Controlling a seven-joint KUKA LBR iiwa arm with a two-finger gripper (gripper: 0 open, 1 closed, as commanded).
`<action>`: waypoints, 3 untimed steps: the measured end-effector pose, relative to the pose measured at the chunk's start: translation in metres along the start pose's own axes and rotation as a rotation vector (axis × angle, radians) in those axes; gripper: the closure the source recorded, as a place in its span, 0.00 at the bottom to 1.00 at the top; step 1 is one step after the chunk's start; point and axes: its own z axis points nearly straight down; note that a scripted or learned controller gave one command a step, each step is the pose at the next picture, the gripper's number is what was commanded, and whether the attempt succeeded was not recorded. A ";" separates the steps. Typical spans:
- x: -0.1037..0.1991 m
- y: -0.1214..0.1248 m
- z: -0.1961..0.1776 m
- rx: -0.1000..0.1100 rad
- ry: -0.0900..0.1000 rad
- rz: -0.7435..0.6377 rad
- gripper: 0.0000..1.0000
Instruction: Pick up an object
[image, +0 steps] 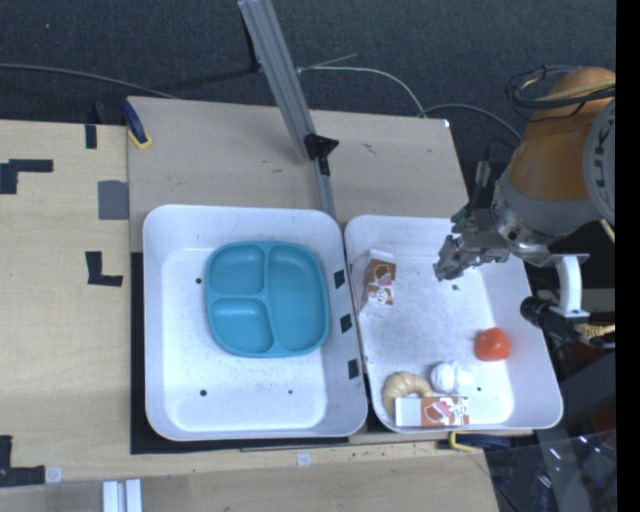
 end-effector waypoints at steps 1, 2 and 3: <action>0.054 0.025 0.014 0.006 0.002 -0.004 1.00; 0.101 0.047 0.010 0.005 0.003 -0.004 1.00; 0.150 0.064 0.028 0.006 0.001 -0.004 1.00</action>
